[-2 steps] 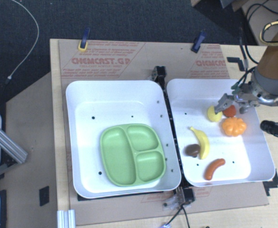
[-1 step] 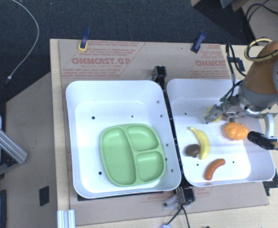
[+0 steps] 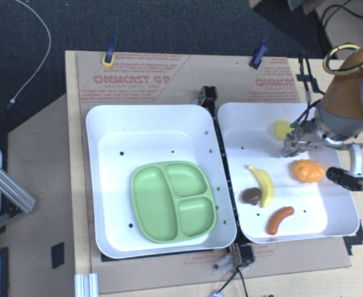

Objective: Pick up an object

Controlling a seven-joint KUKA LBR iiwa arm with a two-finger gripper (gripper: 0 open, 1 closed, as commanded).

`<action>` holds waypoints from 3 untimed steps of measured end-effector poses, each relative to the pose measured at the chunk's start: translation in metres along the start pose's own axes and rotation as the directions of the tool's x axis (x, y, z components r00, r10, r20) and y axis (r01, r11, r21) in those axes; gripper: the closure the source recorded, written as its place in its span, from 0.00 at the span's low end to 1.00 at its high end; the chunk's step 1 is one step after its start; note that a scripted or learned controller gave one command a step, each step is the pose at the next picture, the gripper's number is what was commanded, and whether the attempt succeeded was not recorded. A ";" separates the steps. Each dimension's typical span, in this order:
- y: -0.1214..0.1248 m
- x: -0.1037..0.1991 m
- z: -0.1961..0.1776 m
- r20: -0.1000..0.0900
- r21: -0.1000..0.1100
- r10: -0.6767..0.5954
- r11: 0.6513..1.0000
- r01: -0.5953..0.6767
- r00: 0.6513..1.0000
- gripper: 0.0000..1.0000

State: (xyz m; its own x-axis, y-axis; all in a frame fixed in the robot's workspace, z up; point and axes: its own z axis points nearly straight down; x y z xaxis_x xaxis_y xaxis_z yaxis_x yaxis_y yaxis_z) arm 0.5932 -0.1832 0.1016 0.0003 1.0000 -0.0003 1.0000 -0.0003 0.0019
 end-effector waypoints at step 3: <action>-0.001 0.011 -0.110 0.001 -0.001 -0.002 1.000 0.002 1.000 1.00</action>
State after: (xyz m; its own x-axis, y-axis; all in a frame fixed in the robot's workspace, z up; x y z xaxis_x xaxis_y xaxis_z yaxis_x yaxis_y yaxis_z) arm 0.5916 -0.1723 0.2112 -0.0013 1.0000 -0.0012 1.0000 0.0013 0.0028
